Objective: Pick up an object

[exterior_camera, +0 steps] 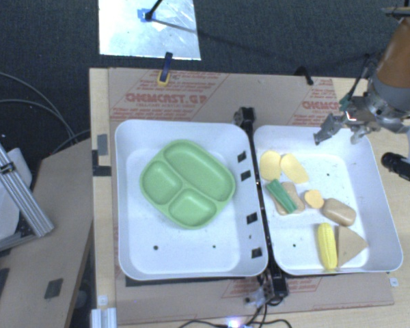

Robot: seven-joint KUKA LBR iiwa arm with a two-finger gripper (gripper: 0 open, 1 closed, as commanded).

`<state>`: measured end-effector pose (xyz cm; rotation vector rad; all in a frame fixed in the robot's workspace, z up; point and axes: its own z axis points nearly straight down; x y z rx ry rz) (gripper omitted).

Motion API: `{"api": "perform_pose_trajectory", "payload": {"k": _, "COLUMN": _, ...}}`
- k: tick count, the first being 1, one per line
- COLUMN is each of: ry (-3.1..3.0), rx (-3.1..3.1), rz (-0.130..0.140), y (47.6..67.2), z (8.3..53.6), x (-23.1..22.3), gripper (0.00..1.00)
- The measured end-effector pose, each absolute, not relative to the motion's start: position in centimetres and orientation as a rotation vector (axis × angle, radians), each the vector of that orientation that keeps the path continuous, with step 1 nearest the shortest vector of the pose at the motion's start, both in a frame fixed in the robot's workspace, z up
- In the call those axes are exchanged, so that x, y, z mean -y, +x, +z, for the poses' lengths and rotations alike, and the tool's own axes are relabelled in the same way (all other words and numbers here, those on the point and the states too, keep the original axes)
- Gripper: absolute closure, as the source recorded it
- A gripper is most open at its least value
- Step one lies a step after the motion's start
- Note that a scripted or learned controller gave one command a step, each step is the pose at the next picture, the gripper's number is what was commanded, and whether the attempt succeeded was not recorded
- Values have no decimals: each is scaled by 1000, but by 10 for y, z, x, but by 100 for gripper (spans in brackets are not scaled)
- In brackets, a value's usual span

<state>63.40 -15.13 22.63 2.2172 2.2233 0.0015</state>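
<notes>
Corn cob (326,246) lies lengthwise toward the camera; spread, empty claw (339,130) hovers above.

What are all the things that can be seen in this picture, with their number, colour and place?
Bins: two, white, side by side on the bench.
Divided plate: one, green, in the left bin.
Toy food pieces: about eight, yellow, green and tan, in the right bin.
Corn cob: one, yellow, near front of the right bin.
Cardboard sheet: one, brown with red print, under the bins.
Shiny sheet: one, silver, on the floor behind.
Arm: one, grey and orange, at right.
Gripper: one, above the right bin's far edge.
</notes>
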Motion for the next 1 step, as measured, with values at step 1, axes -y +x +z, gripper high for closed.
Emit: {"api": "perform_pose_trajectory", "payload": {"k": 1, "ry": 2238, "rx": -2224, "rz": -15, "y": 533, "z": 89, "x": 190, "gripper": 0}}
